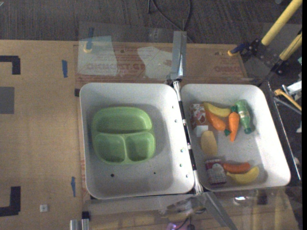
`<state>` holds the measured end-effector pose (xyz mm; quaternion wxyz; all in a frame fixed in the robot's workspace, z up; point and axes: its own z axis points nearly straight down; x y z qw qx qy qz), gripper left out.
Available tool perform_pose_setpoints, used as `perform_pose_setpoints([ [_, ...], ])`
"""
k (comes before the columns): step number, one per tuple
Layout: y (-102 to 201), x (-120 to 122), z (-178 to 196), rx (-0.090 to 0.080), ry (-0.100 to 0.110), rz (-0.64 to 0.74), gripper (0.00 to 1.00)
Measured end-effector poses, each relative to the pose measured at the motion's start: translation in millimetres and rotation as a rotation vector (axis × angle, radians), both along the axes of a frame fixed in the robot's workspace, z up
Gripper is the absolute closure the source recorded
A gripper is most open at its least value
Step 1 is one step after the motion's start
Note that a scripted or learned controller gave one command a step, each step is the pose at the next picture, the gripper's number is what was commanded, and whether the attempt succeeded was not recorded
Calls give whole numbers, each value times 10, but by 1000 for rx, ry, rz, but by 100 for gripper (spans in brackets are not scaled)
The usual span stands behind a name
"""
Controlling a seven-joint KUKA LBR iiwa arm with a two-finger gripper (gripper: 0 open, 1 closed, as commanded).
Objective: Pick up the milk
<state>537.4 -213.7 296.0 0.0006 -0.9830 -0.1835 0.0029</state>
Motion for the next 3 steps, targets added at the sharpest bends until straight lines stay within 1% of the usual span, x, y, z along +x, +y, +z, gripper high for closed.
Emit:
perform_pose_setpoints([
  [1, 18, 24, 62, 0, 7, 5, 100],
  [2, 29, 27, 61, 0, 8, 7, 0],
  [3, 182, -88, -1547, 2, 3, -146, 0],
])
